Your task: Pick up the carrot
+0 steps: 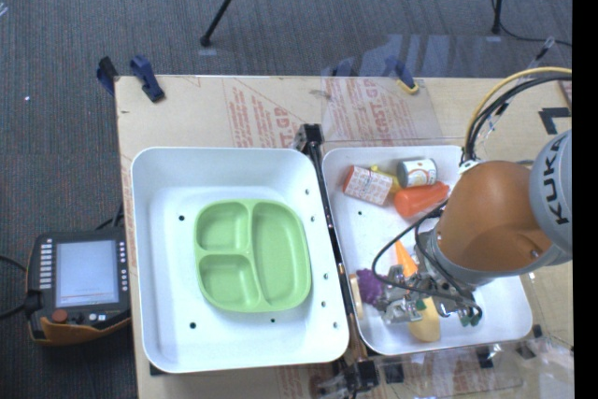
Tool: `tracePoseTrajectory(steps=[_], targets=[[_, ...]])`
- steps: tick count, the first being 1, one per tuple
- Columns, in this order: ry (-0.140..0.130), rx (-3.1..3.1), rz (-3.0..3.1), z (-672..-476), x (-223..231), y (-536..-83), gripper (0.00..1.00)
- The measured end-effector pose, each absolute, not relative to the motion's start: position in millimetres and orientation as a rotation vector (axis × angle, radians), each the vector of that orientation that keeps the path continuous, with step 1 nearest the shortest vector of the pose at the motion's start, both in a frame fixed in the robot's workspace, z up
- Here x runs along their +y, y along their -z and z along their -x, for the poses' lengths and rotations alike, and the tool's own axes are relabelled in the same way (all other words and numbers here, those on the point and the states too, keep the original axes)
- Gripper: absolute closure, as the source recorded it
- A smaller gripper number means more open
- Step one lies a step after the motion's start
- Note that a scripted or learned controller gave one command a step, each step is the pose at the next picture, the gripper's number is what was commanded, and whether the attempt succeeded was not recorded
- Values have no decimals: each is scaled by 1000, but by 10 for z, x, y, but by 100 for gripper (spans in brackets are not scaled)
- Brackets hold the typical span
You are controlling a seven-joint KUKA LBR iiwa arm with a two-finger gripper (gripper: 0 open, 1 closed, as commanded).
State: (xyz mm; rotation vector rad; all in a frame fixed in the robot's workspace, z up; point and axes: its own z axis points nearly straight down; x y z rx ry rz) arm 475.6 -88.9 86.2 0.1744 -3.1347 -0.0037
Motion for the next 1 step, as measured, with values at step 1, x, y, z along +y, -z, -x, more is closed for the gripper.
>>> tracePoseTrajectory(steps=[1], targets=[[2,-3126,356,-4839,-602,-1887,100]])
